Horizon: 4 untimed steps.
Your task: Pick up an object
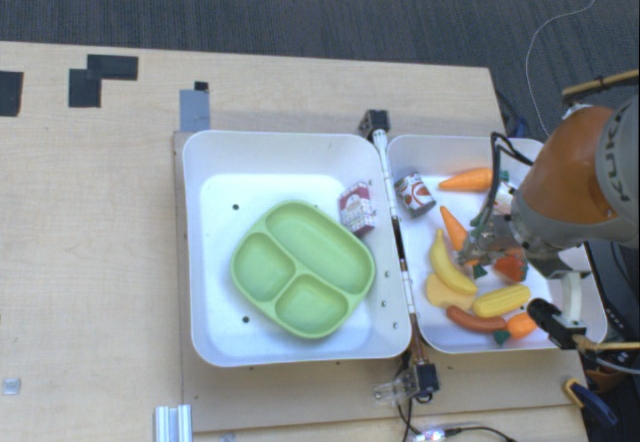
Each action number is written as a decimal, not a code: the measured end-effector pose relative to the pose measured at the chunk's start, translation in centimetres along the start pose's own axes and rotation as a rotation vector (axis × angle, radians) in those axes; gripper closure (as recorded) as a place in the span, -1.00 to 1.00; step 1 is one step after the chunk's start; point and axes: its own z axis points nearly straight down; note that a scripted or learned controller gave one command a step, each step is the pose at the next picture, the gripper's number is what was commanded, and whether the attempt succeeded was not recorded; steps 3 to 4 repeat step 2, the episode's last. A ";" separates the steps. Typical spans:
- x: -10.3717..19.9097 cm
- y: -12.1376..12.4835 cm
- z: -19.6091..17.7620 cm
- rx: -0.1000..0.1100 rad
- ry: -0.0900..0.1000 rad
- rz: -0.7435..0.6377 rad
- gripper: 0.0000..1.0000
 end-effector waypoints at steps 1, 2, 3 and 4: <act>9.9 -2.9 -7.2 0.022 0.002 -0.001 1.00; 5.5 -2.9 -7.2 0.022 0.001 0.001 1.00; 5.5 -2.9 -7.2 0.022 0.001 0.001 1.00; 5.5 -2.9 -7.2 0.022 0.001 0.001 1.00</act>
